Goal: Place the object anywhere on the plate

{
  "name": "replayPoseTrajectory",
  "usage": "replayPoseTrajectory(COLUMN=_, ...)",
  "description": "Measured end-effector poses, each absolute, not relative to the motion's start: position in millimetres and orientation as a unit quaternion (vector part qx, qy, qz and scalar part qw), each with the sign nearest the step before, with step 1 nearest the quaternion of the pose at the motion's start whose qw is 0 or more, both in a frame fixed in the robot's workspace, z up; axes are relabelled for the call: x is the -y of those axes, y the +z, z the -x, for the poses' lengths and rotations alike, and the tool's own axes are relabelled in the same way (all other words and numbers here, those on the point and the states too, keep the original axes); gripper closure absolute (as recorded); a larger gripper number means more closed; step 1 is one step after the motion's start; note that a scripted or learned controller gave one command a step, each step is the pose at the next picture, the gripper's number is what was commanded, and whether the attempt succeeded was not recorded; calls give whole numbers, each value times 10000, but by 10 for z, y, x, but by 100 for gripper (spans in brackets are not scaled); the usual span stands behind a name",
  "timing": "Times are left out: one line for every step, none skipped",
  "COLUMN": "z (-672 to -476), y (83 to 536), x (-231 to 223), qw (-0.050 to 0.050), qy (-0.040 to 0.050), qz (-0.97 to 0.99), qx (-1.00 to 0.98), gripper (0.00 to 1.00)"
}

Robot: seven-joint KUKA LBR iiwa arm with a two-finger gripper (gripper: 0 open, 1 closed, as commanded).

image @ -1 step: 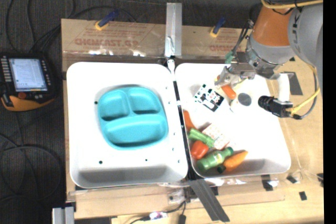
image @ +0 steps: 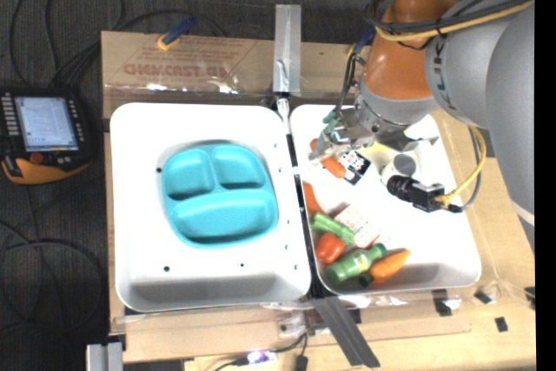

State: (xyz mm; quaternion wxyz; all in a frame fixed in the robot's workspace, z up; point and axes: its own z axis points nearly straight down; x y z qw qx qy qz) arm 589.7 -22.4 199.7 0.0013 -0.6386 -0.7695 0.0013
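Observation:
A blue divided plate [image: 221, 191] lies in the left white bin [image: 139, 265]. My gripper [image: 337, 150] is low in the upper left part of the right bin [image: 452, 261], under the orange wrist band. A small orange-red toy piece [image: 332, 167] lies right at the gripper's tip; whether it is gripped or just resting on the bin floor is unclear. A black and white piece [image: 352, 163] sits beside it.
Several toy foods crowd the right bin's lower left: an orange piece [image: 310, 197] by the dividing wall, a green one [image: 330, 224], a red one [image: 329, 248], a green one [image: 354, 263], an orange carrot [image: 391, 263] and a white card [image: 359, 228]. A black cable plug [image: 415, 191] hangs off the arm.

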Motion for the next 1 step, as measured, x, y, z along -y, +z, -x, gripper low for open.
replayPoseTrajectory(z=-6262, y=1823, x=-808, qw=12, qy=14, qz=6766, qx=7363, gripper=100)
